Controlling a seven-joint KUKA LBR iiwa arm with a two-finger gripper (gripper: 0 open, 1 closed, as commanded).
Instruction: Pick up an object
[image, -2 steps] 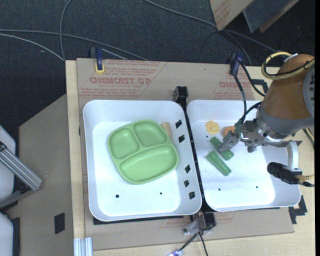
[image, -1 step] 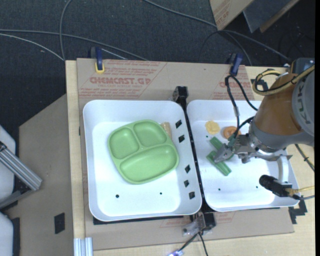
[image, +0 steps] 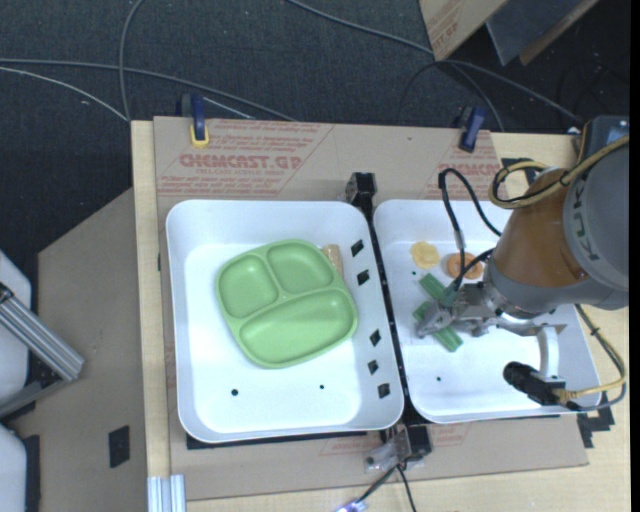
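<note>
My gripper (image: 438, 322) is low in the right bin (image: 480, 405), near its left-centre. A dark green elongated piece (image: 434, 289) lies right at it, one end poking out above the gripper and the other (image: 449, 340) below it. Whether the gripper has hold of this piece is hidden by the gripper body. A yellow piece (image: 425, 254) and an orange piece (image: 461, 265) lie just beyond, toward the bin's back. The grey arm with its orange band (image: 535, 250) covers the right half of this bin.
The left bin (image: 200, 390) holds a light green divided plate (image: 288, 302), with a small tan item (image: 332, 259) at its back right edge. A black divider (image: 378, 300) with clips separates the bins. A black part (image: 530, 383) with cables hangs off the arm at front right.
</note>
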